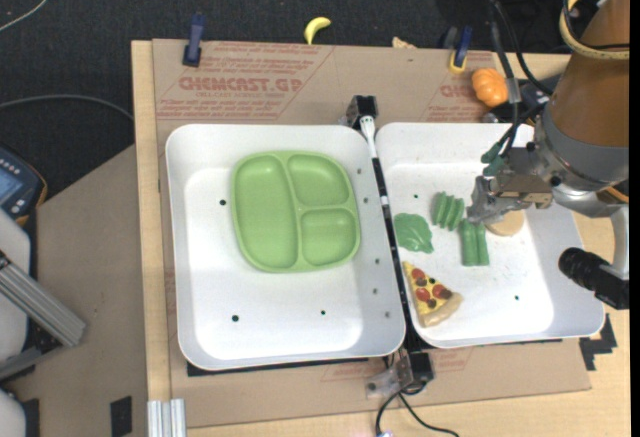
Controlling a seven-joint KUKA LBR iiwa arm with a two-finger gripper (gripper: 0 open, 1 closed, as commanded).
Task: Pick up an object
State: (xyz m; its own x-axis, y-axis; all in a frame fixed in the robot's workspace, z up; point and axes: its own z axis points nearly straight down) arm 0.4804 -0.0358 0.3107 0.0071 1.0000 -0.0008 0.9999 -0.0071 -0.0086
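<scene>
Camera view: gripper (487, 215) is hanging low in the right bin (530, 325), sitting over the toy food cluster. Can't tell from this angle whether jaws are apart or together; the wrist body is hiding them, so nothing is confirmed as held.

Directly under/just beside the jaws, a green ridged piece (473, 247) is lying flat, prob the pick target since the tool is sitting right above its top end. A 2nd green ridged piece (448, 210) is lying just to the camera-left of the jaws. A tan round piece (508, 224) is peeking out just on the arm side, partly covered by the tool. Green leaf toy (413, 232) is lying farther camera-left, and the pizza slice toy (432, 293) is lying well below the jaws toward the near rim.

Left bin (200, 325) is holding a green divided plate (296, 211), well apart from the jaws, not involved.

Judgement: approach/descend stage, grasp not yet shown.
</scene>
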